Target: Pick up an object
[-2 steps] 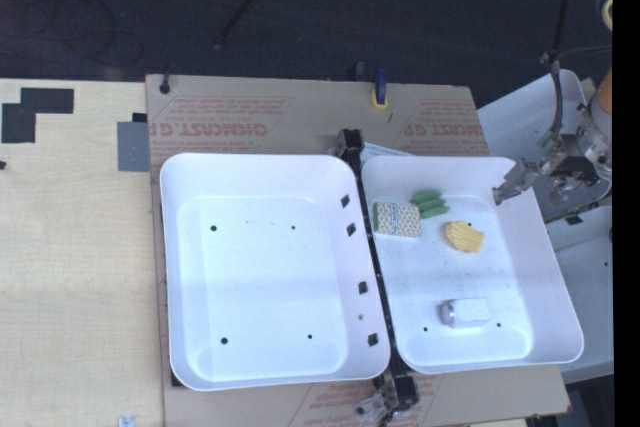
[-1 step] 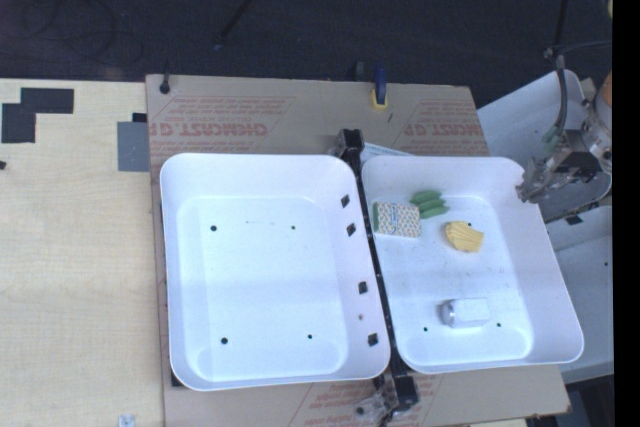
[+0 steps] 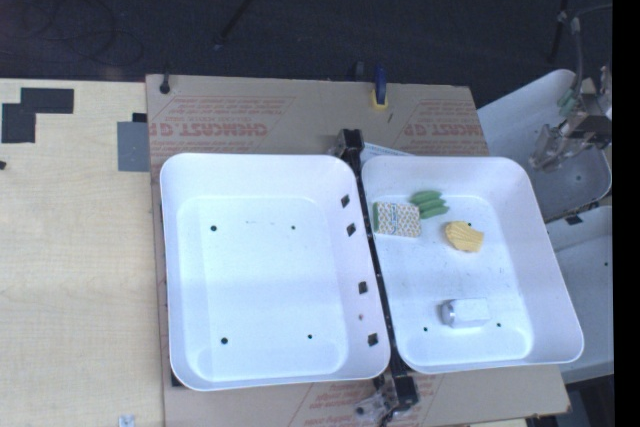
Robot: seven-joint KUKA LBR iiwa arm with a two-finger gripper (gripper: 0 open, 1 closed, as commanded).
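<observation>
Right bin point(image 3: 545, 245), on desk: four loose items, well apart, each open to a grasp from above.
- Green pod-like piece point(image 3: 429, 203), far side.
- Patterned packet point(image 3: 396, 219), just beside it.
- Yellow lumpy piece point(image 3: 464, 236), centre.
- White-grey cylinder point(image 3: 465, 313), near side, lying flat.

Left bin point(image 3: 180, 245): bare.
Fingers: spread cannot be told.

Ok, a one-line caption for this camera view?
Right bin holds a green item, patterned packet, yellow item and white object; left bin beside it.
</observation>
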